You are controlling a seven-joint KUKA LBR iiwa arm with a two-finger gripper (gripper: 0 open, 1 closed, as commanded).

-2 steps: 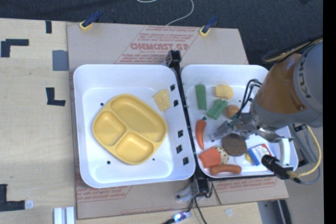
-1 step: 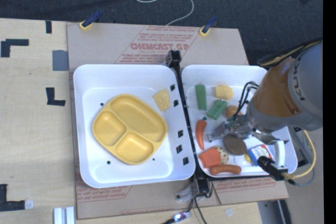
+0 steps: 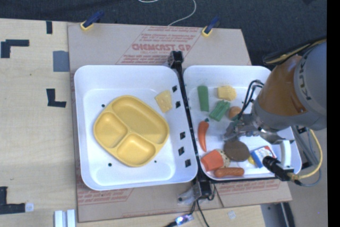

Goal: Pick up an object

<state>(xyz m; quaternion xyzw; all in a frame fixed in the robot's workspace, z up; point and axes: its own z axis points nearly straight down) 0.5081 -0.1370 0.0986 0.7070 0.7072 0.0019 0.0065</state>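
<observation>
Bins sit side by side on the cardboard sheet [image 3: 159, 48] beneath me; my arm [image 3: 289, 93] reaches in from the right, grey with its orange band, and hangs over the right bin [image 3: 212, 70]; my gripper [image 3: 237, 130] is low among the toys there, just above the brown round piece [image 3: 237, 151], with the small orange piece [image 3: 234, 112] just beside it on the upper side; whether my hand is spread or closed I cannot tell, nor whether it has hold of anything, for the wrist hides it.

Toys lie scattered in the right bin: a green stick [image 3: 203, 98] near the dividing wall; a darker green block [image 3: 219, 110] tilted beside it; a yellow corn piece [image 3: 226, 93] toward the far edge; a red-orange chili [image 3: 202, 135] lying along the left wall; a red-orange wedge [image 3: 212, 159] near the front; a sausage [image 3: 229, 171] at the front rim, just below the brown round piece; a blue and white item [image 3: 261, 156] to the right of that piece, partly under my arm.

Left bin [image 3: 85, 114] holds a yellow divided plate [image 3: 131, 130], set at a slant, with a pale yellow cheese wedge [image 3: 163, 100] just off its upper right corner, near the wall between the bins.
</observation>
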